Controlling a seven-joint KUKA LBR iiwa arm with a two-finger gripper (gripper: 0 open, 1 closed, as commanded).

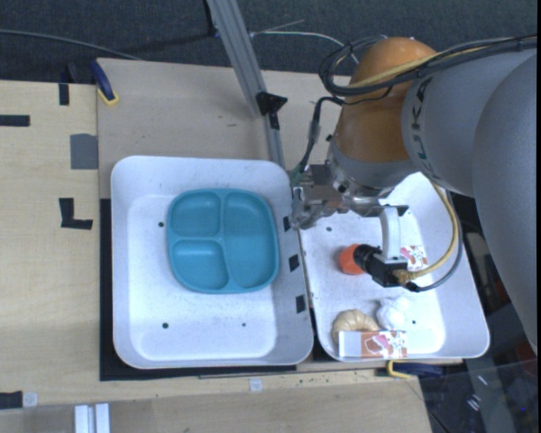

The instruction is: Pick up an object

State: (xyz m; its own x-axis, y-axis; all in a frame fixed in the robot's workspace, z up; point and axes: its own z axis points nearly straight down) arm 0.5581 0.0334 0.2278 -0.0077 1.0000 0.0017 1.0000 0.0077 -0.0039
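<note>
My gripper (308, 211) hangs low over the upper left corner of the right bin (461, 325), close to the wall between the two bins. An orange ball-like object (346, 260) lies in that bin, below and to the right of the gripper. Near the bin's front edge lie a tan croissant-shaped piece (353, 319), a white crumpled lump (396, 313) and a red-and-white carton (373, 343). A small printed packet (414, 256) lies right of the orange object. Nothing shows between the gripper's tips.
The left bin (131, 242) holds a blue divided plate (223, 240). A slanted metal rail (239, 43) runs from the top of the view down to the bins' back edge. The arm's big grey and orange body (406, 106) covers the right bin's back part.
</note>
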